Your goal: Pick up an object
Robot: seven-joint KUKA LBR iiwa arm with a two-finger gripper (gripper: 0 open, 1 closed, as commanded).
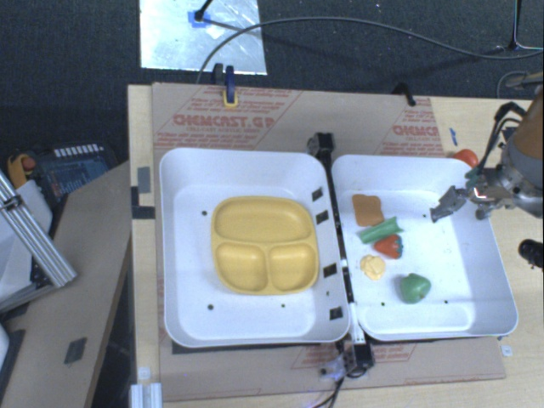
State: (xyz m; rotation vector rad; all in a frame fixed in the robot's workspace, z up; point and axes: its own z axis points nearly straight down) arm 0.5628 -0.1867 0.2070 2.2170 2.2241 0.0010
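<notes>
The right bin (476,313) holds several toy foods: a brown slab (367,208), a green pod (379,229) lying across a red piece (389,246), a small yellow piece (372,267) and a green pepper (414,288). My gripper (448,204) hangs over the right part of that bin, right of the brown slab and apart from every toy. Nothing shows between its fingers.
The left bin (183,185) carries a yellow three-compartment tray (259,243). A black clip divider (331,228) joins the two bins. A red-orange object (465,155) lies outside the right bin's far right corner. Cardboard lies under both bins.
</notes>
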